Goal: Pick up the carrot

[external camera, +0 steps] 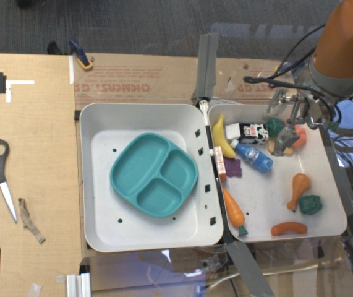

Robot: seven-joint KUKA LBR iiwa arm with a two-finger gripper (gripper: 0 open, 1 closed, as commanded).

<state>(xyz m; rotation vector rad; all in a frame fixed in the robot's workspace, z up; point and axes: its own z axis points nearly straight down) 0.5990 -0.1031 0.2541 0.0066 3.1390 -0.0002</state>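
The carrot (232, 208) is orange with a small green tip. It lies along the left wall of the right bin (324, 166), near the front, pointing toward the front edge. My gripper (286, 135) hangs over the back of that bin, well behind and to the right of the carrot. It is above a dark green toy (273, 127) and a salmon-coloured piece (300, 137). Nothing touches the carrot.
The right bin also holds a banana (220, 137), a blue bottle (255, 157), a purple piece (232, 168), a cow-patterned box (254, 132), an orange gourd (298, 189), a green pepper (310, 204) and a sausage (289, 228). A teal divided plate (154, 174) lies in the left bin (96, 215).
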